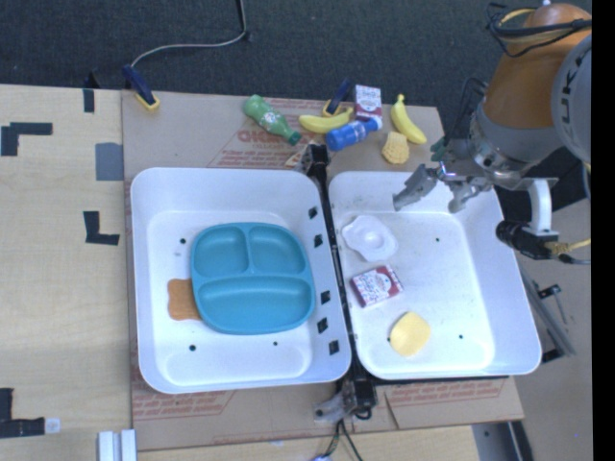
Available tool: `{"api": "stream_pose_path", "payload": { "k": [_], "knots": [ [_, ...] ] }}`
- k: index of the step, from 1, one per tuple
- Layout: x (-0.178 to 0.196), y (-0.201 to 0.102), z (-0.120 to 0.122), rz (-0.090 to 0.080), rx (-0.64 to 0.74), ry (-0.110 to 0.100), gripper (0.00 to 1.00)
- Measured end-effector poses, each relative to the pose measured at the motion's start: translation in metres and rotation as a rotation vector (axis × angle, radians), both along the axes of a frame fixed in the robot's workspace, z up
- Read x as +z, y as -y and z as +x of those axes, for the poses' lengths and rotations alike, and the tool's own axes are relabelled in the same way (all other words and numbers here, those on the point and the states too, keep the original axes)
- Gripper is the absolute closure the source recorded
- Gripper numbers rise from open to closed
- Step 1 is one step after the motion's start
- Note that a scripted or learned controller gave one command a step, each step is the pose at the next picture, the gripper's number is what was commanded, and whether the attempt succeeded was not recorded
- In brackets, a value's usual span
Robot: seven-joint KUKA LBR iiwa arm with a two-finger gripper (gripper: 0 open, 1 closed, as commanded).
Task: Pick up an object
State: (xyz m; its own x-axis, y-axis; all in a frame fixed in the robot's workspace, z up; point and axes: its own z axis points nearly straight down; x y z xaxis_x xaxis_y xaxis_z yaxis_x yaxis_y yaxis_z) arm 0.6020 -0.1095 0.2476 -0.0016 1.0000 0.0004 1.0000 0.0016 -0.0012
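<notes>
The camera view shows the arm [538, 75] reaching in from the right, its orange band high over the far right corner of the right bin [500, 286]. The gripper [437, 192] hangs over the far part of this bin, close to the back rim, and its two fingers are spread apart with nothing between them. In the right bin lie a white cup [368, 237], a small red and white carton [376, 285] and a yellow lemon-like piece [409, 334], all nearer to the left wall, so the right half of the floor is bare. The left bin [154, 277] holds a blue divided plate [254, 278] with an orange piece [181, 300] just beside its left edge. Behind the bins, on the cardboard, are a green bottle [270, 119], two bananas [325, 121] and a blue bottle [348, 134].
</notes>
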Motion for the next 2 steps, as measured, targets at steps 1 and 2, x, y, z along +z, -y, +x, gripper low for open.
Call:
{"api": "stream_pose_path", "payload": {
  "k": [1,2],
  "knots": [
    [-0.078,-0.003,-0.056,0.0,-0.001,-0.002,0.0],
    [-0.162,-0.014,-0.096,0.001,-0.001,0.002,0.0]
  ]
}}
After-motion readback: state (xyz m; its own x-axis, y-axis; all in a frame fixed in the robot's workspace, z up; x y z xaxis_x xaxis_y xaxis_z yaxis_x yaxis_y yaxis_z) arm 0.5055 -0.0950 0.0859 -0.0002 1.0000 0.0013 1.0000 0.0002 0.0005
